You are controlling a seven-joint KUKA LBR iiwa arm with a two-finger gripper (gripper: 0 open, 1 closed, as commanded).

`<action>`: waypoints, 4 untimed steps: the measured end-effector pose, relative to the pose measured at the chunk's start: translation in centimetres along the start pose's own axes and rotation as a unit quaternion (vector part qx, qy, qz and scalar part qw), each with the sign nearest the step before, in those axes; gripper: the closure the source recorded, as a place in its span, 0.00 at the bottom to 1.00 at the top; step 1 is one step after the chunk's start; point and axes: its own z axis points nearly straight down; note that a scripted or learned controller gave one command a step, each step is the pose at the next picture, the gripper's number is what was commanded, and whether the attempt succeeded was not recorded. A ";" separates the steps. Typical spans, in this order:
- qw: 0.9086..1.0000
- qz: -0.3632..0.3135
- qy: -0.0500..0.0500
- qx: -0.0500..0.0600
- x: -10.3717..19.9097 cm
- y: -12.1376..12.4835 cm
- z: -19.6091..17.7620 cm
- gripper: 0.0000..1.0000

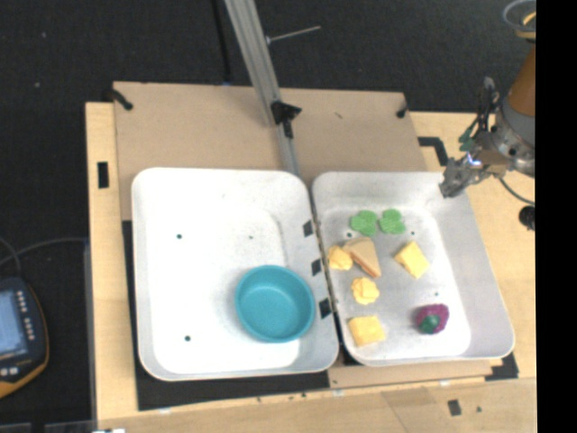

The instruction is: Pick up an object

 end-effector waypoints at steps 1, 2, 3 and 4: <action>1.000 0.000 0.001 0.000 4.9 -0.7 -1.0 1.00; 1.000 0.000 0.001 0.001 10.5 -2.3 -1.0 1.00; 1.000 -0.003 0.002 0.001 16.7 -3.0 -1.1 1.00; 1.000 0.000 0.001 0.001 22.1 -4.7 -0.9 1.00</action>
